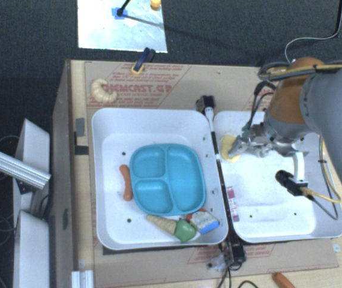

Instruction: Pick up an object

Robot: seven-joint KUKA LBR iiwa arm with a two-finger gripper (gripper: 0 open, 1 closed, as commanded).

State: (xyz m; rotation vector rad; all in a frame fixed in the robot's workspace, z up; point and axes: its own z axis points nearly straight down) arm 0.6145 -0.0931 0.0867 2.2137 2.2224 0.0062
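Note:
A pale yellow object (227,146) lies in the right bin (279,221), at its far left corner. My gripper (240,147) is low over that corner, right beside the yellow object and partly covering its right side. The grey arm with its orange band (291,98) reaches in from the right. In the left bin (114,161) sits a blue divided plate (166,179). An orange sausage (126,182) lies to the plate's left. At the plate's near edge are a cone-shaped toy (162,222), a green piece (185,231) and a small blue and white pack (206,221).
A black divider rail (214,155) runs between the bins. A black cable plug (291,182) hangs over the right bin's middle. On the cardboard behind the bins lie a beige ridged toy (103,89) and a blue and yellow clip (141,60).

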